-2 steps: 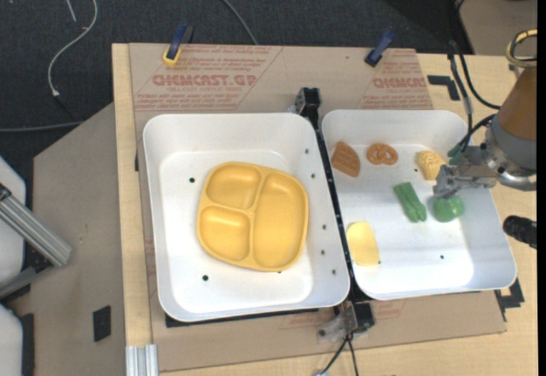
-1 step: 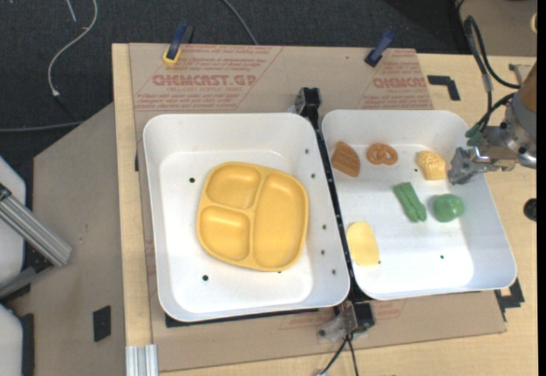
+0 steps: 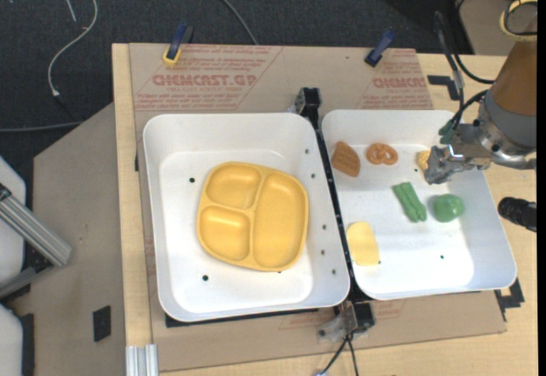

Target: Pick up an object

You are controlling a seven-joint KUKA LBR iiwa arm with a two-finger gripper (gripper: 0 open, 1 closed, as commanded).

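target: green oblong piece [image 3: 409, 201], just below-left of gripper [image 3: 439, 168], lying flat in right bin [image 3: 478, 272] | handling: likely light, stiff, smooth plastic; pinch across narrow middle | long axis: slants from upper-left to lower-right | gripper: open-or-closed state can't be told

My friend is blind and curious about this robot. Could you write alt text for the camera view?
A grey robot arm's gripper hovers over the right bin, among a small yellow item, a pretzel, a brown pastry, two green pieces and a pale yellow slice. The left bin holds a yellow divided plate.
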